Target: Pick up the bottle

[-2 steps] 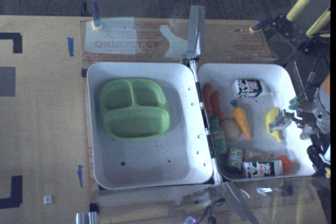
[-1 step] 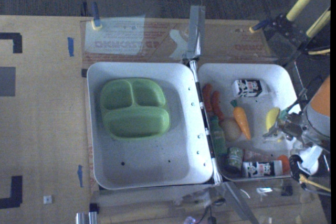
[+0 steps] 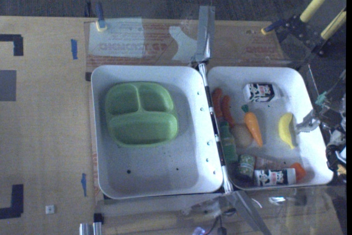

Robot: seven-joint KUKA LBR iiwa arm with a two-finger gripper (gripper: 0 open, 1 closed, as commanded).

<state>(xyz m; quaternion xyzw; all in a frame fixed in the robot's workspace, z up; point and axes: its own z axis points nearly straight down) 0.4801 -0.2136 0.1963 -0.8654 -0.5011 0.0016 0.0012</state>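
- Two white bins are seen side by side on the counter (image 3: 44, 118), the left bin (image 3: 190, 170) and the right bin (image 3: 308, 96) touching along their inner walls.
- A green divided plate (image 3: 141, 113) is laid in the left bin, toward its upper left part.
- The bottle (image 3: 273, 176) is found lying on its side in the right bin, along the near wall, its white label facing up and its orange cap toward the right.
- A small green can (image 3: 246, 165) is set just beside the bottle's left end.
- A dark green item (image 3: 227, 143) is placed along the right bin's left wall, with two red sausage shapes (image 3: 221, 103) above it.
- A carrot (image 3: 253, 126) and a brownish round item (image 3: 241, 135) are seen touching near the middle of the right bin.
- A small black-and-white carton (image 3: 259, 92) is set toward the far wall.
- A banana (image 3: 286, 129) is laid near the right wall.
- The hand (image 3: 309, 123) is seen at the right bin's right edge, just beside the banana and well apart from the bottle; how far it is opened cannot be told, and nothing is seen held in it.
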